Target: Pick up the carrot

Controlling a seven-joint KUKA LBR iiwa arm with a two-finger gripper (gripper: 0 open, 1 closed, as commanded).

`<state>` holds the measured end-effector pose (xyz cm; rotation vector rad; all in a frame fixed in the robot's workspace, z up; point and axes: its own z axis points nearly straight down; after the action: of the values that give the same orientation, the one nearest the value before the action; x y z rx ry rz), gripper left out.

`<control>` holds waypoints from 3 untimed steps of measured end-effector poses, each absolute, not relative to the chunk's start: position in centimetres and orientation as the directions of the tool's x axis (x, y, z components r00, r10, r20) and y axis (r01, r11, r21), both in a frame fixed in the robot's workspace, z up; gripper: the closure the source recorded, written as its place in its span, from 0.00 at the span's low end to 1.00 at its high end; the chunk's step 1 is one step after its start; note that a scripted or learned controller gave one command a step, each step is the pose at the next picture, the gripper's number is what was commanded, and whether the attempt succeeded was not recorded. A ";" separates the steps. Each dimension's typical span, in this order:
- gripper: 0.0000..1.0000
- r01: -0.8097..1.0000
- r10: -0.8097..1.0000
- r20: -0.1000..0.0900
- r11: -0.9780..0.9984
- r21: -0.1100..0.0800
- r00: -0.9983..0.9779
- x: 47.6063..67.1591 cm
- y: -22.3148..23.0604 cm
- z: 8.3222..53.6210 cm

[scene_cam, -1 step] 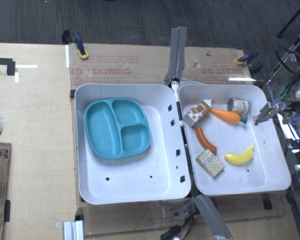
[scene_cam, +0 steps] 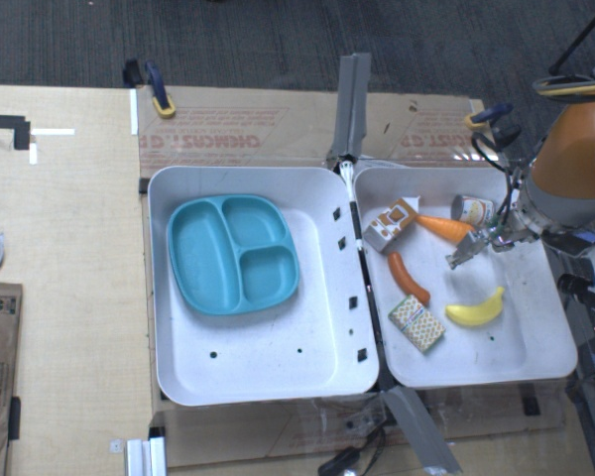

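Note:
The carrot [scene_cam: 443, 227] is orange and tapered. It lies on the floor of the right bin [scene_cam: 535, 365], near the bin's back, with its thin end pointing left. My gripper [scene_cam: 469, 250] hangs low over the bin just right of and in front of the carrot's thick end, close to it, and nothing shows in its grasp. The grey arm with its orange band [scene_cam: 573, 157] comes in from the right.
The right bin also holds a small carton [scene_cam: 391, 224] left of the carrot, a can [scene_cam: 471, 208] behind it, a reddish sausage [scene_cam: 409, 277], a patterned box [scene_cam: 416, 323] and a banana [scene_cam: 475, 308]. A blue divided plate [scene_cam: 234, 254] sits in the left bin [scene_cam: 258, 375].

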<state>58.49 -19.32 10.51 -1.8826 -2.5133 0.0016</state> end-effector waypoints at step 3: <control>0.00 0.998 0.997 -0.005 0.071 -0.001 -0.071 65.3 -14.0 9.4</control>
<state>65.33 -13.97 9.43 -2.1434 -2.3003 0.0065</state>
